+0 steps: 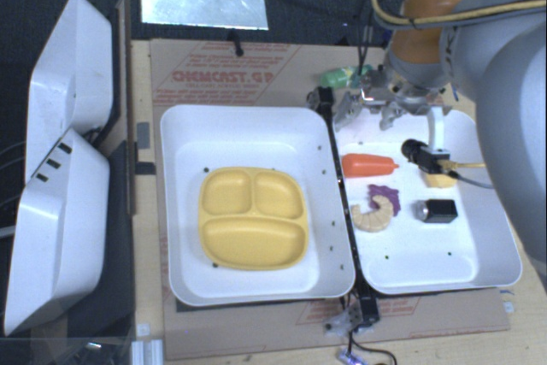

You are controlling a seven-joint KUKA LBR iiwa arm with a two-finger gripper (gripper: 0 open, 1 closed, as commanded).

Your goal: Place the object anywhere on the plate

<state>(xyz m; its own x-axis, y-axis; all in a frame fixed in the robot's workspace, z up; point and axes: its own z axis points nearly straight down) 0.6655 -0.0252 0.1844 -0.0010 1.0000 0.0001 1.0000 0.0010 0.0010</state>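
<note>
The plate (253,216) is a yellow moulded plastic tray with rounded corners and three shallow compartments, two small ones toward the far side and one long one toward the near side. It lies flat near the middle of the left bin (184,269), a smooth white shallow tub with a raised rim.

In the right bin (479,269), close to the wall shared with the left bin, lies an orange carrot-shaped piece (368,165), tapered and smooth, pointing across the bin. Just nearer sits a curled shrimp-like piece (378,209), tan with a purple edge. Beside it toward the right edge rests a small black block (436,210), and a pale yellow wedge (440,179) lies beyond that. Something green (338,78) sits at the far corner, perhaps a toy vegetable.

The gripper (380,103) hangs over the right bin's far edge, metallic and cluttered; how its fingers stand I cannot tell. The arm (500,38) is grey with an orange band.
</note>
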